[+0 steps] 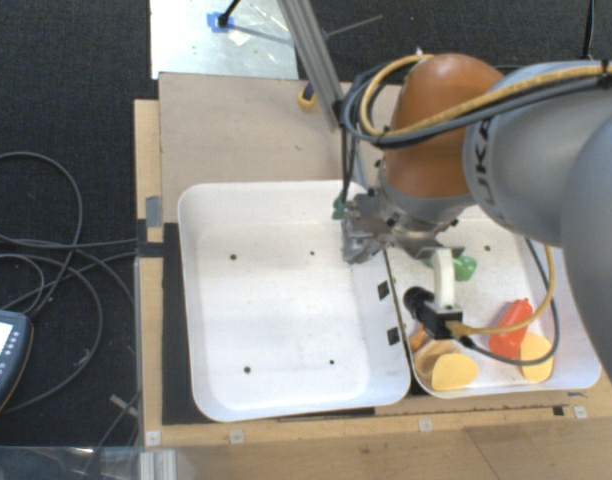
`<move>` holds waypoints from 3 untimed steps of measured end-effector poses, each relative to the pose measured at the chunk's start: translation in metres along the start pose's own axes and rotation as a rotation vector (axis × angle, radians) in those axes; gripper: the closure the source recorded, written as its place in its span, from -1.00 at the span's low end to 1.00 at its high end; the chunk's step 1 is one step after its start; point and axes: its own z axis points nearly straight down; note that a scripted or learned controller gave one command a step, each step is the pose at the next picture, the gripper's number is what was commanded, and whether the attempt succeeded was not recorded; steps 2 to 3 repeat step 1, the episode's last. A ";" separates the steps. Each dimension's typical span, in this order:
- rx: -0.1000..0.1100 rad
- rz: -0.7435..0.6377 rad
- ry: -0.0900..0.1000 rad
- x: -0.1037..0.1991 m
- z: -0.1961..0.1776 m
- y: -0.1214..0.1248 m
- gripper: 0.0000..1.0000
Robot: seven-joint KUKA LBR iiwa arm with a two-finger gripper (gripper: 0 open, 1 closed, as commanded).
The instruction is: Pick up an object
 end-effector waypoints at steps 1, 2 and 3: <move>-0.003 0.009 -0.002 -0.004 -0.001 0.002 -1.00; -0.003 0.009 -0.002 -0.004 -0.001 0.002 -1.00; -0.003 0.009 -0.002 -0.004 -0.001 0.002 -1.00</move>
